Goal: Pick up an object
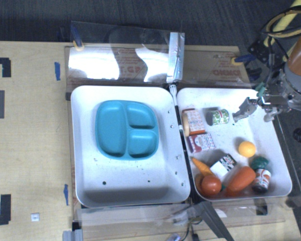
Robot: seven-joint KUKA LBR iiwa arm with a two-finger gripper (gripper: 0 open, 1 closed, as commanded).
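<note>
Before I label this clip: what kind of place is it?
Probably a robot lab bench for pick tests: two white bins, toy groceries such as a small can, and a blue divided tray.

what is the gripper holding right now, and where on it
Nothing is held. The gripper hangs over the top right corner of the right bin, apart from the small can, with nothing between its fingers.

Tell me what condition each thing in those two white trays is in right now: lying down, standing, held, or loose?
Blue divided plate: flat, right way up, in the left bin.
Small can: on its side, loose.
Two red-and-white cartons: flat, side by side.
Yellow ball: loose, apart from the pile.
Tomato: resting in the pile.
Carrot: lying on the pile.
Small bottle: lying tilted.
Gripper: over the right bin, holding nothing.
</note>
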